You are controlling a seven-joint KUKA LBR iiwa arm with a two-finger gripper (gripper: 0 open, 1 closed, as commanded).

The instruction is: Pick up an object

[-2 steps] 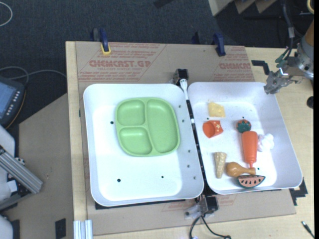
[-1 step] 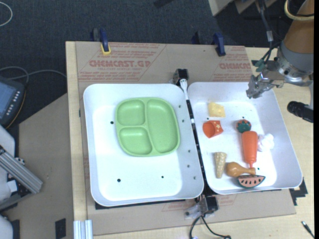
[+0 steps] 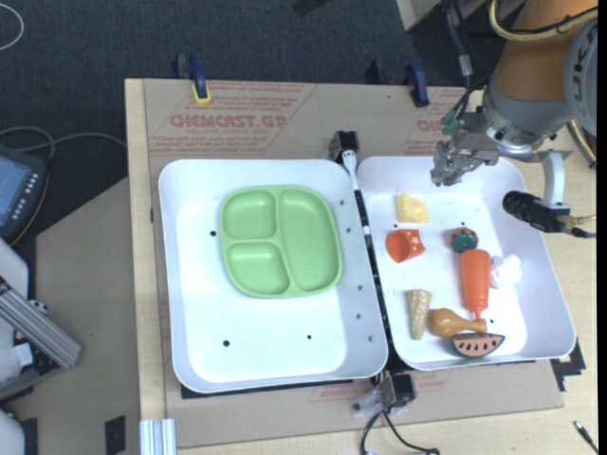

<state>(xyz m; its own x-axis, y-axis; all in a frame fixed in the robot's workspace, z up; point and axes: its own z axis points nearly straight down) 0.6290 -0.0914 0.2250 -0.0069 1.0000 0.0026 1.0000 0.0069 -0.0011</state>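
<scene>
A watermelon slice (image 3: 477, 344) is lying at the right bin's (image 3: 550, 335) near edge; the pincer (image 3: 453, 171) is hovering above its far edge, grip state unclear

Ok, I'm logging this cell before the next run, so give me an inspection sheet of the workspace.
Surface: bench board bears left bin and right bin, side by side.
Job's things: in the right bin, cheese, red piece, carrot, cone, drumstick, watermelon slice.
Clutter: green tray in the left bin.
Grippers: gripper above the right bin's far edge, holding nothing seen.
Cables: white loop on the floor; wires at the bench's near edge.
Surroundings: dark floor; blue clamps on the far edge.
</scene>
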